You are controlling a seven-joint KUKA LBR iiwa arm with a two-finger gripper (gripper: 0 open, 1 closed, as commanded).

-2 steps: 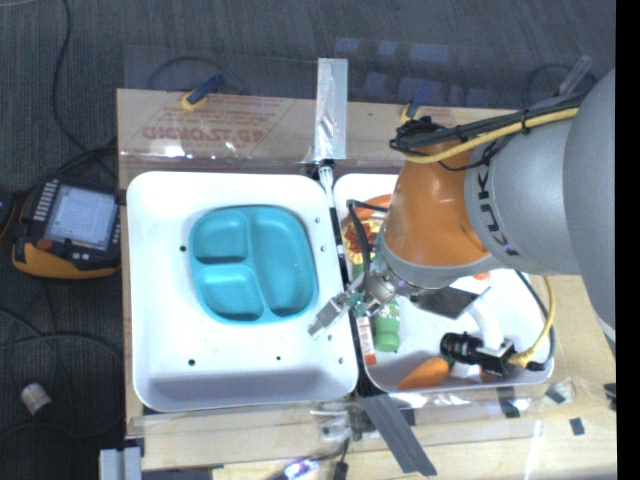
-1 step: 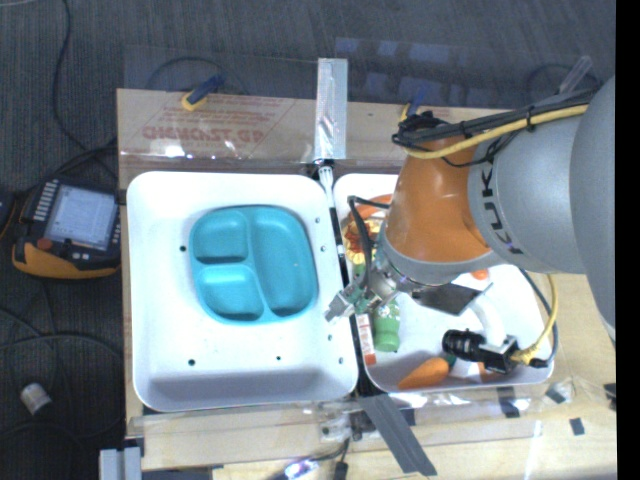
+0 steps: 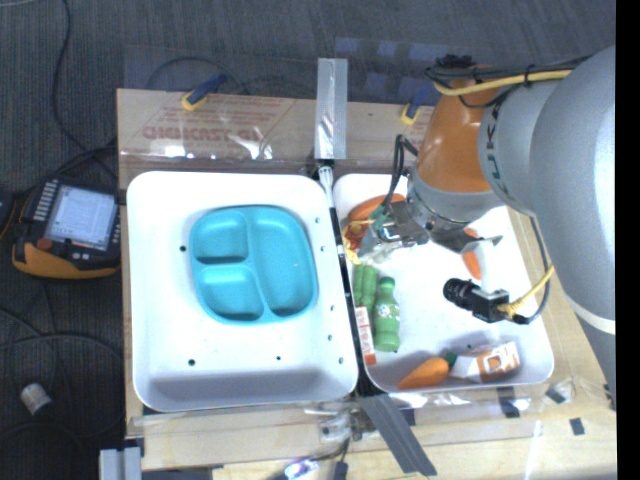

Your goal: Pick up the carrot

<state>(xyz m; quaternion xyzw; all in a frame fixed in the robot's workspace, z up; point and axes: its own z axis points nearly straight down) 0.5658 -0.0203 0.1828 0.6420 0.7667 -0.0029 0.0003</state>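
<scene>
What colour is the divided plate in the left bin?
Light blue, plain; the plate shows clearly in the camera view.

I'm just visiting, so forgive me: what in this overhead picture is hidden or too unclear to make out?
- The claw: the arm's wrist covers it from above, so its state is unreadable in the camera view.
- Orange items at the right bin's far left corner: partly under the arm, identity unclear.
- The carrot near the front rim: its leafy end is overlapped by the small bottle.
- The bottle's label: too small to read.

Glossy turquoise plastic tray [image 3: 252, 265]
</scene>
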